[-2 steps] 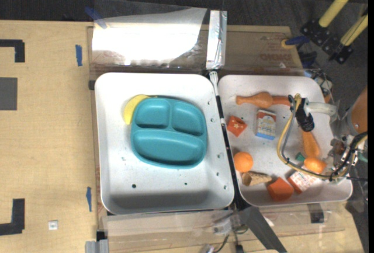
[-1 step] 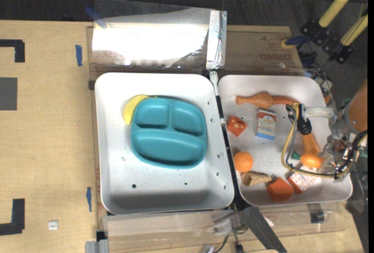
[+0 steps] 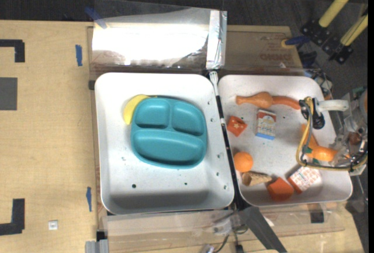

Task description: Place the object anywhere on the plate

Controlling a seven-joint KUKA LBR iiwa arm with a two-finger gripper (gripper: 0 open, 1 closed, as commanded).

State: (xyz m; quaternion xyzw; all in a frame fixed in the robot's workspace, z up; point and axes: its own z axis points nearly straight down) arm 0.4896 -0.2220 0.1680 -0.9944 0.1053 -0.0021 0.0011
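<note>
Teal plate (image 3: 169, 132) in left bin (image 3: 111, 129), well left of the jaws (image 3: 345, 155); jaws at right bin's (image 3: 280, 85) far edge beside small orange piece (image 3: 322, 154); jaw state cannot be told

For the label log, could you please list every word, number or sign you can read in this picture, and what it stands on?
Brown cardboard panel behind the right white bin: dark printed lettering, too blurred to read.
Small white carton with red and blue print: print too small to read.
Small red-and-white patterned packet: markings too small to read.
No text can be quoted with confidence.
</note>
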